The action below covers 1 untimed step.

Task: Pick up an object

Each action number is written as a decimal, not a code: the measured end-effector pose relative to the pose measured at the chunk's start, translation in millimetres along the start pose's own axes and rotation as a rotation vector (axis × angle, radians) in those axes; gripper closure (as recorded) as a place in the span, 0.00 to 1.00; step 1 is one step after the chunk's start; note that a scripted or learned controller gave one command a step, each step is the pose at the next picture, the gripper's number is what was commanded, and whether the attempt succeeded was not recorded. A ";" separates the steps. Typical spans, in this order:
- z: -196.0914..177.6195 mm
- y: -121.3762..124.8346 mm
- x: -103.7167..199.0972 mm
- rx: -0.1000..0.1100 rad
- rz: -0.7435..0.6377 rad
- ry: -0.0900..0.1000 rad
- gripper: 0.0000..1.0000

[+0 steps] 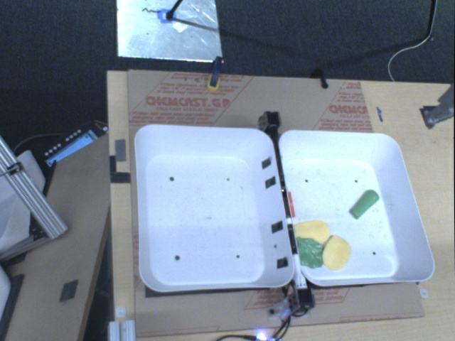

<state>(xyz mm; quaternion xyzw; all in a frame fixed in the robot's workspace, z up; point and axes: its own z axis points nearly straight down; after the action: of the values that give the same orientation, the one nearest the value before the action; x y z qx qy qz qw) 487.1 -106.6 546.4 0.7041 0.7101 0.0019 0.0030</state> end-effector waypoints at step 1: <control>-11.8 0.6 -0.3 -0.005 -0.004 -0.001 1.00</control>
<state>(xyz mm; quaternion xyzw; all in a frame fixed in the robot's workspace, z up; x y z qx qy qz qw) 487.6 -106.9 558.2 0.7027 0.7114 0.0031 0.0053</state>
